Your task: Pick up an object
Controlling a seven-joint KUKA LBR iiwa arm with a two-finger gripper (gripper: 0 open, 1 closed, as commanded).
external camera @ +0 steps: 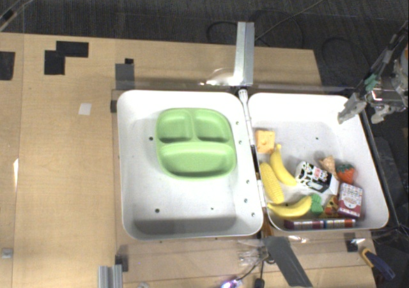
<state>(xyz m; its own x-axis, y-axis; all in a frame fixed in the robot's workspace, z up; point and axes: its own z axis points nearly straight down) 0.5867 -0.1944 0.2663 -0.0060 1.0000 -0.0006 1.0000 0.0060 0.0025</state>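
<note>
Two white bins sit side by side on the bench, the left bin (137,172) carrying a green divided plate (193,141) lying flat near its middle, its long axis running left to right. The right bin (307,117) has its clutter packed into the near half: two bananas (281,165) by the dividing wall, one running top to bottom with its tip toward the far side, another banana (291,207) curving along the near wall, left to right. Beside them, a black-and-white cow toy (313,177), a red carton (349,200), a small strawberry (345,170). And the gripper (367,105) hangs over the far right corner of the right bin, fingers spread, nothing between them, well apart from the pile.
</note>
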